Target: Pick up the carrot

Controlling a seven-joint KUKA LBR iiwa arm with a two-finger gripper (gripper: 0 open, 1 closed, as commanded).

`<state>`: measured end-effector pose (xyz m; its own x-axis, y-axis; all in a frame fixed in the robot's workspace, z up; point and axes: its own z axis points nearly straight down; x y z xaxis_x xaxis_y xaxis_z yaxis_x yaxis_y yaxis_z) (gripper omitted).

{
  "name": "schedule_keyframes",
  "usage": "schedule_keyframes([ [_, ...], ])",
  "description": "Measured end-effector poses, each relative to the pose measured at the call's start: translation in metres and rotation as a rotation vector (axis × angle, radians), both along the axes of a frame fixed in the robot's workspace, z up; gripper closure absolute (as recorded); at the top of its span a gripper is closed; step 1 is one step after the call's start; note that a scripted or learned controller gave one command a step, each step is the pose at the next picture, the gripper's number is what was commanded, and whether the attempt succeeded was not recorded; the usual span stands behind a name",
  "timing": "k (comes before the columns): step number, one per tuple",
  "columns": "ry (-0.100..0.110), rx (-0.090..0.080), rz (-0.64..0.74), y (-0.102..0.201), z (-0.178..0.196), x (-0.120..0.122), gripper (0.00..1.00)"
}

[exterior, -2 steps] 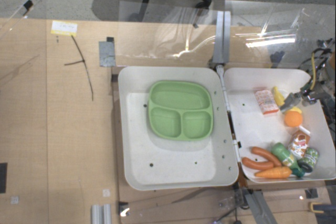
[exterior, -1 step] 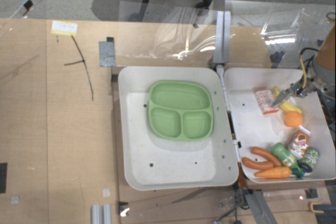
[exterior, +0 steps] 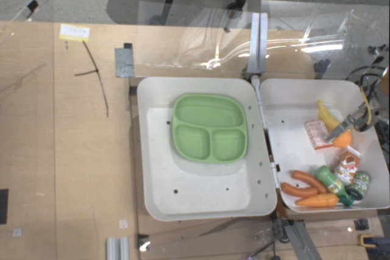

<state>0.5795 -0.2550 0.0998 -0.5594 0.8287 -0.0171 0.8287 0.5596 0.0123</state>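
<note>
The carrot (exterior: 317, 201) lies flat along the front wall of the right bin (exterior: 286, 103), its orange body pointing left and its dark green top at the right end. My gripper (exterior: 340, 131) reaches in from the right edge, well behind the carrot, near the middle right of that bin. Its tip sits just over a small orange piece (exterior: 343, 139), between a yellow banana (exterior: 326, 113) and a pink snack packet (exterior: 315, 134). The carrot rests apart from the gripper.
Two red sausages (exterior: 301, 182) lie just behind the carrot, with a green bottle (exterior: 329, 178), a small carton (exterior: 347, 168) and a green can (exterior: 361, 182) crowded at its right end. The left bin (exterior: 152, 192) holds a green divided plate (exterior: 209, 128).
</note>
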Motion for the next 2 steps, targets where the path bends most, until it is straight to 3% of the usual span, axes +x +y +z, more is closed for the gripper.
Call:
schedule_keyframes([
  [1,-0.009,-0.003,-0.002,-0.0016,0.0144,0.0023,1.0],
  [2,-0.009,-0.002,-0.002,-0.0015,0.0142,0.0023,0.0],
])
